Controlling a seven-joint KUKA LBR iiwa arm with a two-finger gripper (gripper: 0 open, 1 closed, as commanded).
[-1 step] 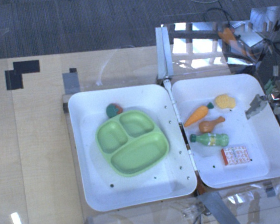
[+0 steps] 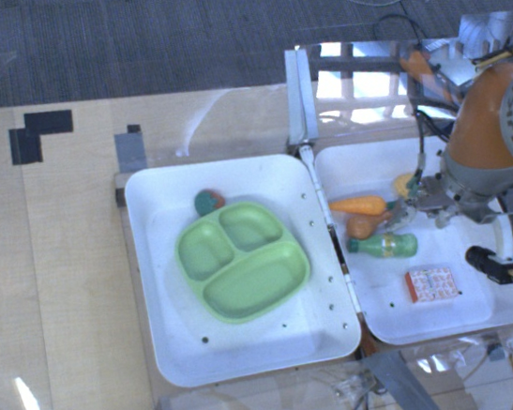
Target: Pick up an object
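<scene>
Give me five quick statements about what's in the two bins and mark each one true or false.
1. The green divided tray lies in the left bin. True.
2. The green bottle stands upright. False: it lies on its side in the right bin.
3. The carrot lies in the same bin as the bottle. True.
4. The small red-patterned box sits on the green divided tray. False: it lies on the right bin's floor, nearer the camera than the bottle.
5. A small green and brown object sits in the left bin, past the tray's far edge. True.
</scene>
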